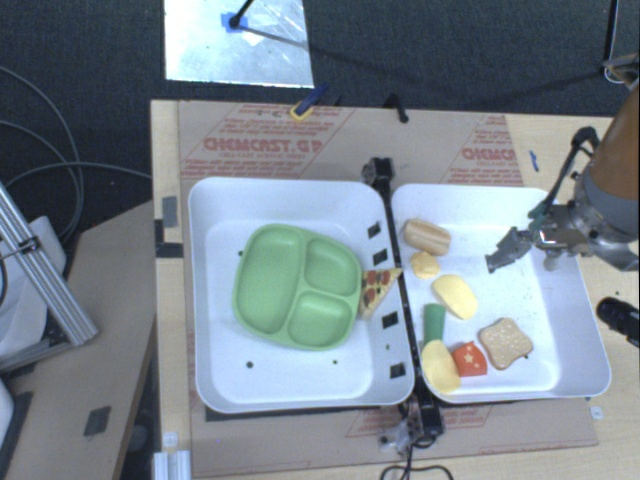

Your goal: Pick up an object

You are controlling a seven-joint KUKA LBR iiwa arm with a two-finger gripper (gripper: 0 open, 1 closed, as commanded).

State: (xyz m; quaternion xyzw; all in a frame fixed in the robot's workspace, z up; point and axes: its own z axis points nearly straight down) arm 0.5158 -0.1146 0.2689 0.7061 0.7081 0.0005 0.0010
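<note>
The right white bin (570, 318) holds several toy foods. A tan bread roll (427, 235) lies at its upper left, with a small yellow piece (426, 264) and a yellow oval piece (455, 295) below it. Nearer the front are a green cylinder (434, 320), a yellow pear-like piece (439, 364), a red piece (470, 359) and a slice of toast (506, 341). My gripper (515, 248) hangs over the right half of this bin, right of the roll and above the toast, with nothing seen in it.
The left white bin (215, 368) carries a green divided plate (297, 286). A toy pizza slice (377, 288) rests by the divider between the bins. Cardboard lies under both bins, and a metal frame (40, 278) stands at the far left.
</note>
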